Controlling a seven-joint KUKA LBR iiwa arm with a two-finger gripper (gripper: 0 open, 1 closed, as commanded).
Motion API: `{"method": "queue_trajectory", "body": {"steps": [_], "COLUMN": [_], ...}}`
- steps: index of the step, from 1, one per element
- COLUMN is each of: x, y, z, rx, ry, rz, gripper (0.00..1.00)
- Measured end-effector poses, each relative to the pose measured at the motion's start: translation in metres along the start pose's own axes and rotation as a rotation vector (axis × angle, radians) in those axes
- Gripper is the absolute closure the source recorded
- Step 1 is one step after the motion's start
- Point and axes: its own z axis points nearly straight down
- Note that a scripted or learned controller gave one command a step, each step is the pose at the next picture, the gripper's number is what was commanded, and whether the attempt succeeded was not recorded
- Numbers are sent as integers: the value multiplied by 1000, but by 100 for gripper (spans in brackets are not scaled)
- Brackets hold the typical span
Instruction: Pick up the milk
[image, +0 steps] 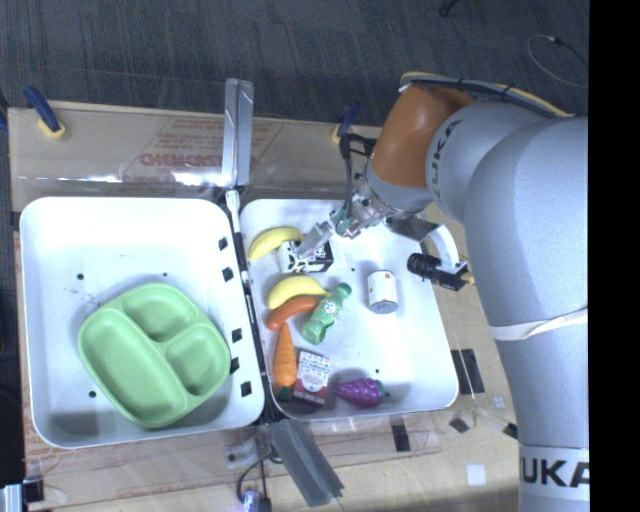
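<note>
**Milk under the gripper, right bin**

Milk (310, 260): small black-and-white carton, lying in the upper left part of the right bin (425, 370), close to the divider between the two bins. Just below the upper banana (272, 241) and just above the lower banana (293, 289), sitting between the two. Resting on the bin floor as far as can be seen, partly covered from the upper right.

Directly over its upper right corner, the gripper (322, 238), slanting down from the wrist and overlapping the carton's top edge. Open or closed: cannot tell from this angle. Contact with the carton: likewise unclear. Behind it, the grey arm (480, 170), reaching in from the right, with the orange band (415, 135) above the bin's far rim.

Further out in the same bin: a green bottle (326, 314) tilted beside the lower banana, an orange-red sausage-shaped piece (288, 311) touching that banana's underside, a carrot (285, 355) pointing down along the left wall, a red-and-white packet (312, 372) beside the carrot, purple grapes (360, 391) near the front rim, and a white can (381, 291) standing apart to the right of the bottle.

In the left bin (40, 300), a green divided plate (150, 350), well apart from the milk.
</note>
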Motion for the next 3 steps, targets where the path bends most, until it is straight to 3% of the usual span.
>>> {"method": "queue_trajectory", "body": {"steps": [1,2,3], "x": [30,19,13], "y": [17,-26,-27], "z": [0,-1,-16], "rx": [5,-6,-12], "ry": [1,8,-6], "rz": [531,498,499], "gripper": [0,0,100]}}
